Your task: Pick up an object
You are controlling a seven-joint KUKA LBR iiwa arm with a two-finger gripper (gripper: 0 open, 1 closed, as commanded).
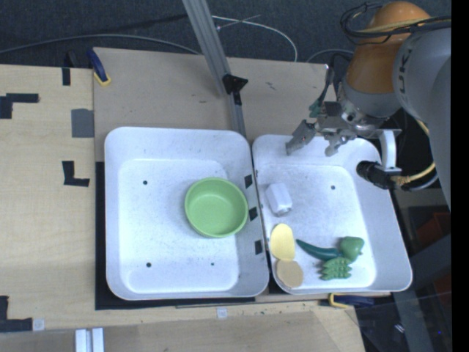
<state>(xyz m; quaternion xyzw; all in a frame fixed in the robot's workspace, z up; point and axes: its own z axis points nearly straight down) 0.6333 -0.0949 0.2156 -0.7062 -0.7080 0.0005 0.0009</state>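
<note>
Small grey block (pixel 279 198), pale and boxy, lies in the right bin (pixel 381 218) just below the claw (pixel 316 142), whose fingers are spread and empty; yellow piece (pixel 283 241), green toy vegetables (pixel 335 251) lie farther below.

Grey arm (pixel 432 72) with orange band (pixel 385 46), black cables, and metal-fingered gripper (pixel 316 144).

Green bowl (pixel 216 207) looks smooth matt plastic. White bins (pixel 132 156) glossy plastic, speckled. Worktop (pixel 161 86) matt wood-like board; claw (pixel 316 139) dull metal.
</note>
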